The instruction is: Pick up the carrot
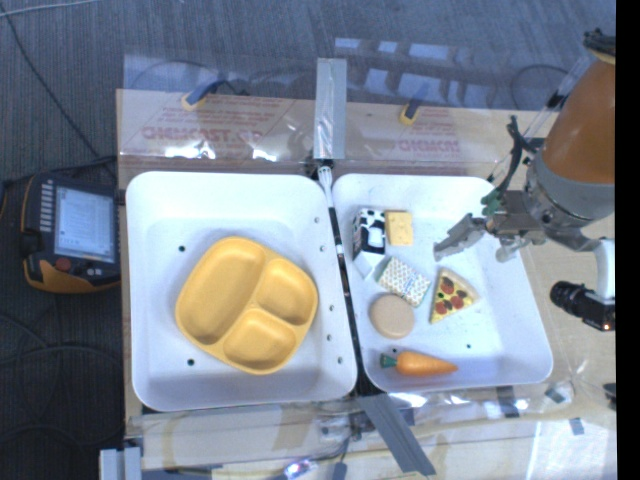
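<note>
The right bin (520, 268) has the arm hanging over its far right side, pincer (478, 238) looks spread open and empty, though it's blurry. The yellow divided plate (248, 303) sits alone in the left bin (150, 268). The carrot (425, 365) lies along the near wall, so a finger could clip the rim and knock it away. Round cookie (392, 316) and pizza slice (452, 295) crowd the approach.

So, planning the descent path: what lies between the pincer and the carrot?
In the camera view, the pizza slice toy lies between the pincer and the carrot, which rests at the right bin's near edge.
</note>
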Tool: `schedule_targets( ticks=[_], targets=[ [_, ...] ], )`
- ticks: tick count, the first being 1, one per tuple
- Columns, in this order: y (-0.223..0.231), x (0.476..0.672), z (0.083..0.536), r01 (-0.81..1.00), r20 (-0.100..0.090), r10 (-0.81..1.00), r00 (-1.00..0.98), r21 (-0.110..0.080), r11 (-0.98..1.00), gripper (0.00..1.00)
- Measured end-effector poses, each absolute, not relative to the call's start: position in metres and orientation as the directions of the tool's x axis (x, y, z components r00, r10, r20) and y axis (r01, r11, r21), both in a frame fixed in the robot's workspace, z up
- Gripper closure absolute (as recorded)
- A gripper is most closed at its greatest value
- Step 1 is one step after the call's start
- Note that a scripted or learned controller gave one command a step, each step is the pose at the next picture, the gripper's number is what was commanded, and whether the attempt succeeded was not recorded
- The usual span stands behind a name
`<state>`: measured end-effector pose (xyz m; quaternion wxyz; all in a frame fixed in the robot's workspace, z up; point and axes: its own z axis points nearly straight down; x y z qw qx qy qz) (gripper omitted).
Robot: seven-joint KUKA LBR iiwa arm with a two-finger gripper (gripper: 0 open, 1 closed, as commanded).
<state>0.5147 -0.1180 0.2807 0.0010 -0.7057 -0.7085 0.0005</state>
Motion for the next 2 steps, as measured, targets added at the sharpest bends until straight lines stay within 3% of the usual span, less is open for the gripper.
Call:
schedule_targets(
  ticks=[1, 2],
  targets=[
    [-0.155, 0.509, 0.148, 0.990, 0.002, 0.990, -0.141, -0.003, 0.141, 0.00],
    [-0.203, 0.556, 0.098, 0.949, 0.001, 0.949, -0.316, -0.001, 0.316, 0.00]
  ],
)
